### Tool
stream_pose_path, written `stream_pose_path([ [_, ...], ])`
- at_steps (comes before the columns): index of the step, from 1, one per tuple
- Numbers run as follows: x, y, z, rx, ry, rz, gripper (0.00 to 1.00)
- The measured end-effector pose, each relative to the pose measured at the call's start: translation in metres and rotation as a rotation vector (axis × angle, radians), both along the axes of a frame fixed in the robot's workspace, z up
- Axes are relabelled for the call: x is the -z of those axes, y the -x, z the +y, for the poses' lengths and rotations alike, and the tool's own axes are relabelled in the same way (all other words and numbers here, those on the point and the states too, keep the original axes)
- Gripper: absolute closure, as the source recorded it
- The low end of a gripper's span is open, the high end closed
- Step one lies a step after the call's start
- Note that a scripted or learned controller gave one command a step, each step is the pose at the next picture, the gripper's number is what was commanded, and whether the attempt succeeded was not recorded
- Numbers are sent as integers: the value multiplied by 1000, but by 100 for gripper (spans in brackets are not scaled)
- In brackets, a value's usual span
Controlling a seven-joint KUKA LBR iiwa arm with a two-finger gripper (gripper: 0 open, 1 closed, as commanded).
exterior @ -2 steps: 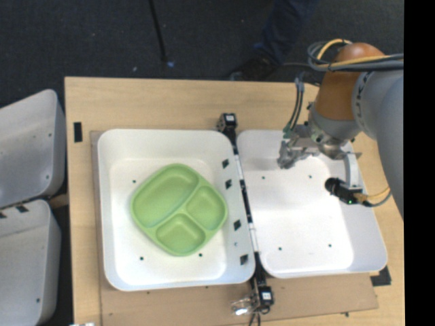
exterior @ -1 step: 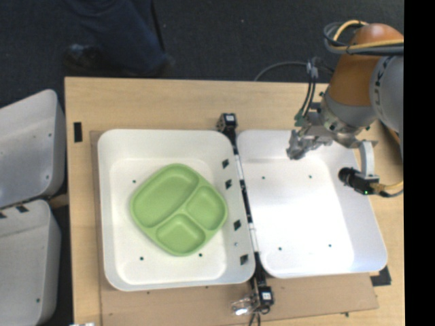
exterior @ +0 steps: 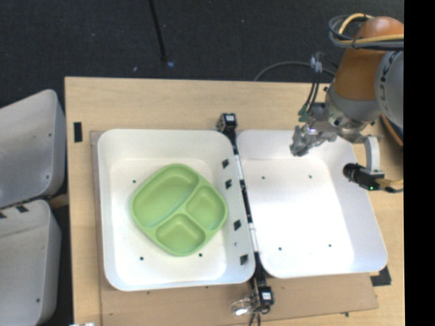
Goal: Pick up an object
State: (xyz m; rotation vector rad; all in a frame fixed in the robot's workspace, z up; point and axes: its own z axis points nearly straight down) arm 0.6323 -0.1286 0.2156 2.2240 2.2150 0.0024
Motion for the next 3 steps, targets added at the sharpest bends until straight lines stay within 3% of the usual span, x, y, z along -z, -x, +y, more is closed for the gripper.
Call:
stream_pose_path([
  [3,-4,53,141,-11,-2,4,100],
])
